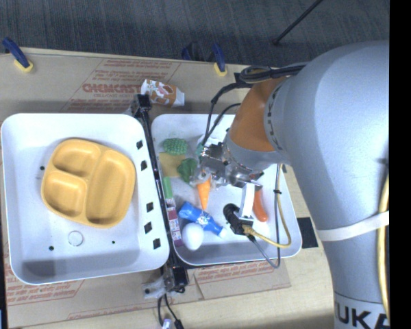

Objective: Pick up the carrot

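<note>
At the far left, the left white bin (pixel 14 184) holds a yellow divided plate (pixel 88 181) with three compartments, lying flat toward the bin's upper middle. A black strip with white tabs (pixel 154 184) runs along the seam between the two bins. Above that seam, on the printed cardboard sheet (pixel 116 81) under the bins, lies a small white and brown packet (pixel 161 92).

The right white bin (pixel 288 242) is crowded. Near its upper left sit a green bumpy toy vegetable (pixel 175 145) and, just below, a pale yellow piece (pixel 168 163) and a darker green leafy piece (pixel 188 168). Lower down lie a blue item (pixel 198 217) and a white egg (pixel 192 236), the egg touching the blue item's lower edge.

The carrot (pixel 203 194) stands near the middle of the right bin, orange, narrow end pointing down, directly beneath the gripper (pixel 207 178). The gripper's metal parts crowd over the carrot's top, and whether its fingers grasp the carrot or only sit above it cannot be told from this angle. To the right, an orange-red item (pixel 260 206) lies beside a white bracket and black cable on the wrist. The grey arm (pixel 342 136) with its orange band (pixel 250 125) comes in from the right.
</note>
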